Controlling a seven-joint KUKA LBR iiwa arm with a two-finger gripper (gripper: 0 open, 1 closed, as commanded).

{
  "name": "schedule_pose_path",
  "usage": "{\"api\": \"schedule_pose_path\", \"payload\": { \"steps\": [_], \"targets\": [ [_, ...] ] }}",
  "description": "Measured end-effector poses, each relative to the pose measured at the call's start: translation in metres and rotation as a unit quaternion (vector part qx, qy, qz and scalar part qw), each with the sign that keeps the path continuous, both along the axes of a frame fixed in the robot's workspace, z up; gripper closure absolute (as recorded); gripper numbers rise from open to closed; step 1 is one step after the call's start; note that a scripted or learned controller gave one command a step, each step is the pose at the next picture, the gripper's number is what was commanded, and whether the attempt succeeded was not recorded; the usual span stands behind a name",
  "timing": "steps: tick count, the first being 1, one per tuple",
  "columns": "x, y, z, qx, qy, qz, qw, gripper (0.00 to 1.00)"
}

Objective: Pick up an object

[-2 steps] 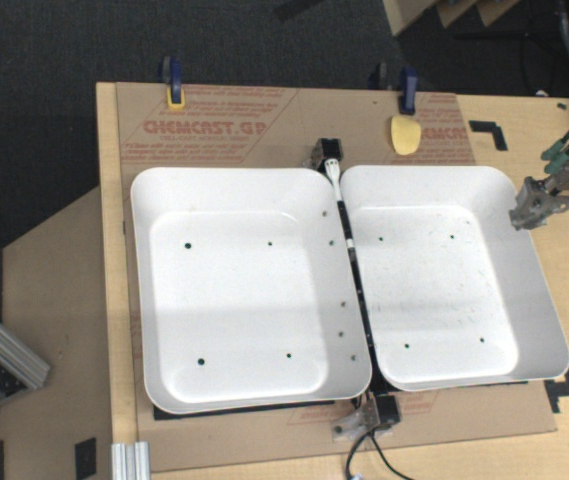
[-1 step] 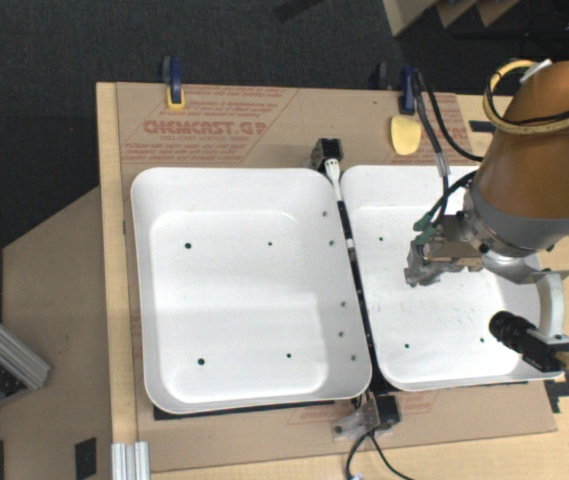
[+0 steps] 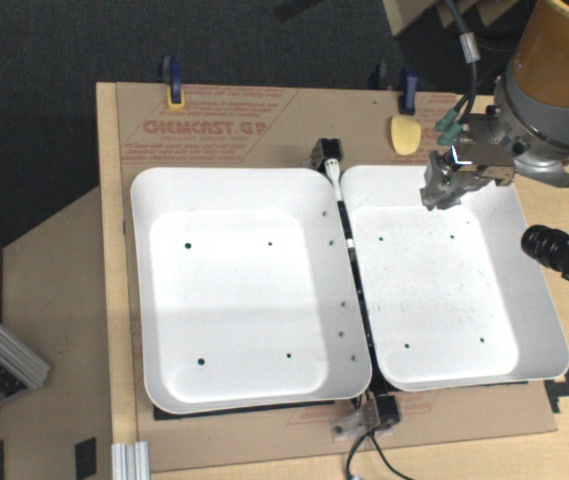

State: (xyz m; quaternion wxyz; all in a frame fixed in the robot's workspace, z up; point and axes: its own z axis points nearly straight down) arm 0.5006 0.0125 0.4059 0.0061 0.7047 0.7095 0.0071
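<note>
Camera view. We see the arm (image 3: 554, 78) entering from the right, orange band above the grey wrist. The pincer (image 3: 440, 196) hangs over the far edge of the right bin (image 3: 524, 368), tips pointing down toward the bin's upper-left corner. We cannot tell whether it is wide or narrow; the tips are too small and dark to read, and we see nothing between them.

No loose object shows inside the right bin below the pincer; its floor carries only small dark dots and faint specks. The left bin (image 3: 154, 268), well to the pincer's left, shows the same dots.

A pale yellow object (image 3: 405, 134) lies on the desk (image 3: 224, 128), just beyond the pincer and slightly left of it, outside both bins, near a blue clamp (image 3: 408, 90). A second blue clamp (image 3: 173, 78) sits far left. A black strip (image 3: 349, 258) runs between the bins, left of the pincer.
</note>
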Motion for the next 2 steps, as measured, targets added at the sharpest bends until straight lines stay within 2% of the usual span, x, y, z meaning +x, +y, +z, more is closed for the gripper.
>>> {"api": "schedule_pose_path", "payload": {
  "steps": [1,2],
  "targets": [
    [0.057,0.023,-0.107,-0.0009,0.013,-0.002,0.9999,1.00],
    [0.027,0.021,-0.079,-0.0003,0.010,-0.003,0.9999,1.00]
  ]
}}
